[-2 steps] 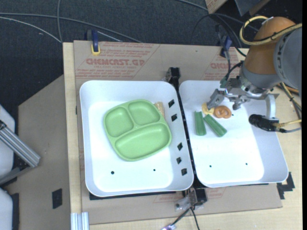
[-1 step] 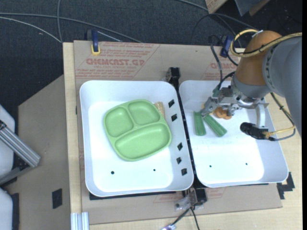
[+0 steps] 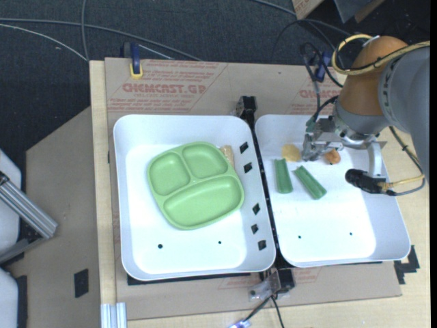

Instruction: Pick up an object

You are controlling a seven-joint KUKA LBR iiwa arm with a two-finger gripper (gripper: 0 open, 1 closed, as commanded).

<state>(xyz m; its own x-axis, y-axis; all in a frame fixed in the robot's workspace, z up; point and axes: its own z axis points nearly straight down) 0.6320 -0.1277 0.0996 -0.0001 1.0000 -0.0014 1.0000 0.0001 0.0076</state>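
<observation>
Right beside the two green sticks [image 3: 298, 178], the jaws [image 3: 313, 150] sit between a yellow bit [image 3: 292, 153] and an orange bit [image 3: 332, 158]; can't tell their state.

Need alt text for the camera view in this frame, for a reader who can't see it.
A grey arm with an orange band reaches from the right, its gripper low in the right bin near a yellow piece, an orange piece and two green sticks. The left bin holds a green divided plate.
</observation>
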